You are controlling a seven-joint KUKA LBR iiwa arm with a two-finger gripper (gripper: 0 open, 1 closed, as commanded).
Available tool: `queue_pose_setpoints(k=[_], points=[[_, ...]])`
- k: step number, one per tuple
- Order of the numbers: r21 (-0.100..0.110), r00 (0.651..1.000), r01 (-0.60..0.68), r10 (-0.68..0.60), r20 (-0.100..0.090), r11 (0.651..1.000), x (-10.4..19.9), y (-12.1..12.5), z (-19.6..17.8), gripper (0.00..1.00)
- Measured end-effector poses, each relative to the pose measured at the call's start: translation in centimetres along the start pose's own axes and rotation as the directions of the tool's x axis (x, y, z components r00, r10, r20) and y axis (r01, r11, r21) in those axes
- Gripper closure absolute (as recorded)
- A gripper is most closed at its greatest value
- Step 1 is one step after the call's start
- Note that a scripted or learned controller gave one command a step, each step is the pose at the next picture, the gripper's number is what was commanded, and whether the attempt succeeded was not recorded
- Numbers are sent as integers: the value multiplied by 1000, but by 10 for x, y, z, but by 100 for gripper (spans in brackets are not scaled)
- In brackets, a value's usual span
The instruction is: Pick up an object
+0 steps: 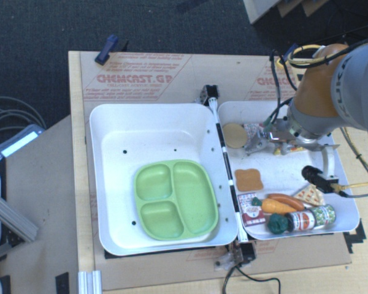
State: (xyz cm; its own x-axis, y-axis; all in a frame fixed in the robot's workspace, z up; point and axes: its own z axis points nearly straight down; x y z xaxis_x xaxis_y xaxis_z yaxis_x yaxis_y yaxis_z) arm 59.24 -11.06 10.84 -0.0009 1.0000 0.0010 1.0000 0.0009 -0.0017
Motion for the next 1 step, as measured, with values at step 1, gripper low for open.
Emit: queue_pose_setpoints(k=[1], points=[[-2, 1000, -1, 1, 0, 1000, 16, -65, 23, 0]])
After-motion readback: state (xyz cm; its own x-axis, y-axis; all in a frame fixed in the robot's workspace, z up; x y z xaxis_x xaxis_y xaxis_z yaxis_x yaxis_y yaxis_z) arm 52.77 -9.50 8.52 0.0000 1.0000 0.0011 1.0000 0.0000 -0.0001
